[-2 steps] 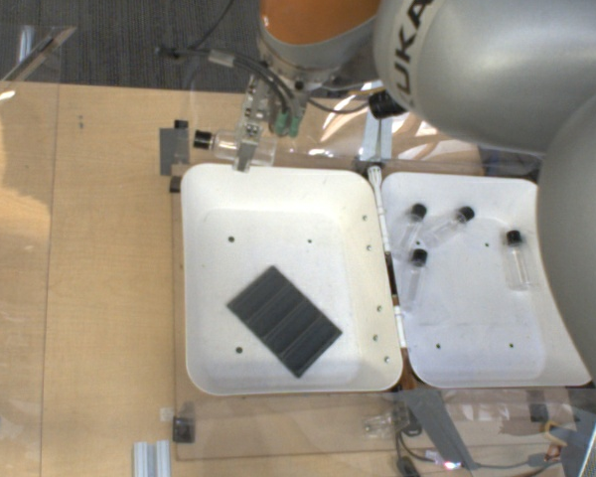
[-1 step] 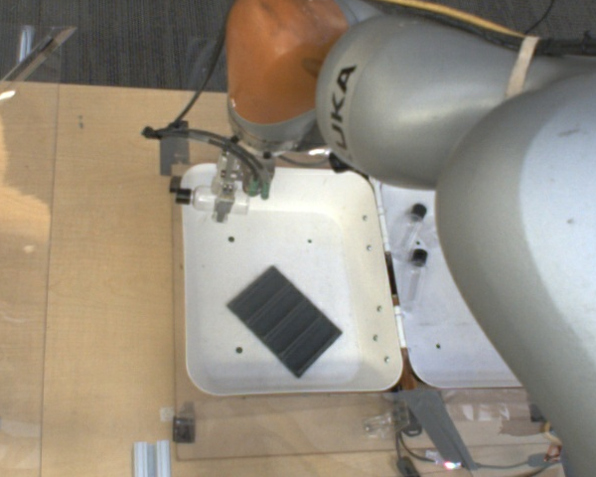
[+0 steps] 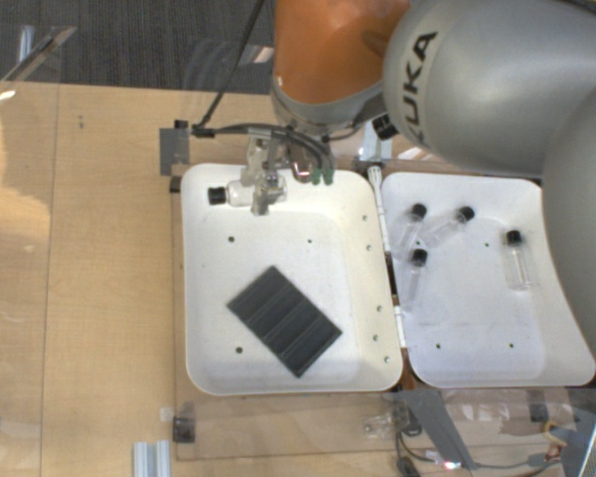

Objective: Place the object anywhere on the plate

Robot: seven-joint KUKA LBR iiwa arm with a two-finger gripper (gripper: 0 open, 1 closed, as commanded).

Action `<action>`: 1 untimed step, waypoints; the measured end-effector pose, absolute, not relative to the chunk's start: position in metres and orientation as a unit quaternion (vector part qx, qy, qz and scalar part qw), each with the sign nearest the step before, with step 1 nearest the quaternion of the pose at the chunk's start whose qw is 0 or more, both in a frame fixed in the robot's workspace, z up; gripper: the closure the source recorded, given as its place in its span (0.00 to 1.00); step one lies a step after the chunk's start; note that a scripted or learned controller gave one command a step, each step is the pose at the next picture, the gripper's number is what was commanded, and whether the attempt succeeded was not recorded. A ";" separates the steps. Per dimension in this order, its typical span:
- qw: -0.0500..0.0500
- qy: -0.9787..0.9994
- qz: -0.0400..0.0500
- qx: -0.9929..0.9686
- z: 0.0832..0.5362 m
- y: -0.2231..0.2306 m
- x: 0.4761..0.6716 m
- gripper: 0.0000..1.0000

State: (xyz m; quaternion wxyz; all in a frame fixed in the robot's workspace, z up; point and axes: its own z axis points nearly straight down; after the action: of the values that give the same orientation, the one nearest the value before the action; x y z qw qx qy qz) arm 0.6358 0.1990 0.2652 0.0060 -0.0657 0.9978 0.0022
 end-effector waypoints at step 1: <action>0.007 0.931 0.002 -0.364 0.327 0.236 0.670 1.00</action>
State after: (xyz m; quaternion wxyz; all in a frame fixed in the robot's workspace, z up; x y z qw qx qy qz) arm 0.6696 0.2362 0.3269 0.0067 -0.3642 0.9313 0.0018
